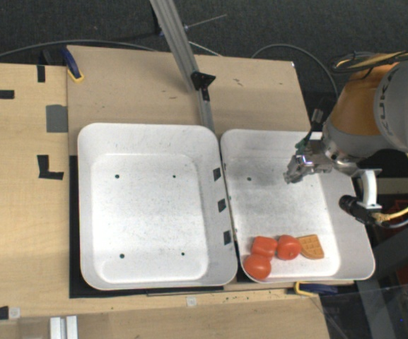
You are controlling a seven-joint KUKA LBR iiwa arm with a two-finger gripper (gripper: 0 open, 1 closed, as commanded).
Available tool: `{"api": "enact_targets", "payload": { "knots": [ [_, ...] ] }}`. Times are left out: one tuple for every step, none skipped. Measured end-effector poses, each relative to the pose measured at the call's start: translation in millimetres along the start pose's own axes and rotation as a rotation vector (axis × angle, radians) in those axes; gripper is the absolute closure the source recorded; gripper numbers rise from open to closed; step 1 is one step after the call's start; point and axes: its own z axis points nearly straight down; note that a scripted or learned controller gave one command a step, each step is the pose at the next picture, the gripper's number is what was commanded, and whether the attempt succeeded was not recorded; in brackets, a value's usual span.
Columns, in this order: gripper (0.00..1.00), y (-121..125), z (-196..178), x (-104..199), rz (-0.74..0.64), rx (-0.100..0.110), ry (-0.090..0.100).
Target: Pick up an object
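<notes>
Though in plain view above the right bin (345, 210), claw (299, 168) not readable as wide or narrow: small, dark and metallic, seen from above, state impossible to tell. Nothing seen gripped in it. Positioned over the upper middle of that bin's floor, pointing towards the left.

Behind claw, to the right: wrist block, then orange band (359, 111), then grey arm (404, 101) entering from the right edge. Black and white fitting with cable just below the wrist, past the bin's right rim.

Task items, all in the right bin, lower end, well apart from claw:
- red round piece (264, 246), left of the group;
- second red round piece (288, 248), just beside the first, touching or nearly so;
- third red round piece (257, 265), below the first, against the bin's lower left corner;
- tan waffle-patterned piece (311, 246), flat, just right of the second red piece.

Left bin (90, 189): white, shallow, speckled, four small dark dots on its floor, side by side with the right bin, black clips along the shared edge.

Worktop (20, 189): pale wood, black tape marks and one grey patch (56, 117) at left. Blue and yellow clamp (73, 65) at the upper left corner of the raised board. Slanted metal post (175, 30) from the top edge down to the gap between the bins, black bracket (202, 80) partway along. Thin cables on the dark floor beyond.
</notes>
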Motion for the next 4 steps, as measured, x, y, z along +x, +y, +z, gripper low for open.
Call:
{"api": "enact_targets", "payload": {
  "knots": [
    [1.0,0,-54,-10,0.0,0.0,-0.001],
    [1.0,1,-72,-10,-0.001,0.003,0.001],
    [1.0,17,-66,33,-0.005,0.005,0.002],
    [1.0,33,-73,95,-0.007,0.004,0.003]
  ]
}}
